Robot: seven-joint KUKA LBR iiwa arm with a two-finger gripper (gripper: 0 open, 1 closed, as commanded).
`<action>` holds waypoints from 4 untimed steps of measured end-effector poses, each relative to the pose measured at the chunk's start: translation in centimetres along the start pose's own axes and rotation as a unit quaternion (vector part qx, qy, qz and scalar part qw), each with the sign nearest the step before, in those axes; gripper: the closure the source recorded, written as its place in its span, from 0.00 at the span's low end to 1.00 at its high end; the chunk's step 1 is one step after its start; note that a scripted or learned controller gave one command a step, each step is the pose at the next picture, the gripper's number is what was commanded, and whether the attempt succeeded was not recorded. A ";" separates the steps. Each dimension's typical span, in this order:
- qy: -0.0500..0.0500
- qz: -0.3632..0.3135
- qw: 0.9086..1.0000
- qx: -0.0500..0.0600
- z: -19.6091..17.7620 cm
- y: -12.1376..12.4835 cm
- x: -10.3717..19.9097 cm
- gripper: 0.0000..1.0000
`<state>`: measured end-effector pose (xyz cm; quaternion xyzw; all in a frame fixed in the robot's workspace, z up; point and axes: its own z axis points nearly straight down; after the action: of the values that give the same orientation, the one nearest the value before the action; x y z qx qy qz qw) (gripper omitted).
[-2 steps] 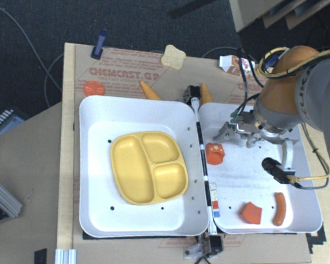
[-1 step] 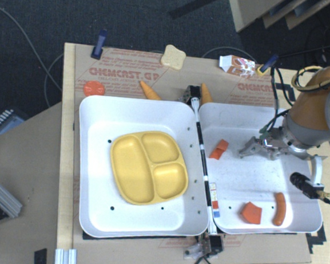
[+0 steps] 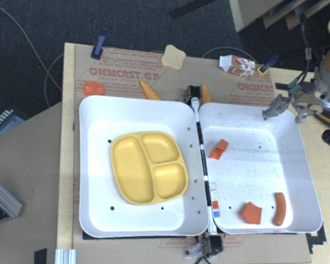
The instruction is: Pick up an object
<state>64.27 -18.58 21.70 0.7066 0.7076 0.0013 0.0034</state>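
Above the right bin's [image 3: 300, 163] far corner, your claw [image 3: 286, 109] hangs with fingers spread apart, gripping nothing. The small orange block [image 3: 218, 149] lies nearest, down and left of it inside that bin, long axis tilted; the sausage [image 3: 280, 209] sits well apart.

Three orange pieces [image 3: 252, 213] (right bin [image 3: 301, 152])
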 end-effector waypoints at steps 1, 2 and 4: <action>0.002 0.000 1.000 0.005 5.9 -0.4 7.4 0.00; 0.002 0.001 1.000 0.005 10.8 -0.8 9.1 0.00; 0.002 0.001 1.000 -0.004 11.6 -2.4 9.1 1.00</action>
<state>61.96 -9.53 10.08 0.7073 0.7069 0.0056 0.0053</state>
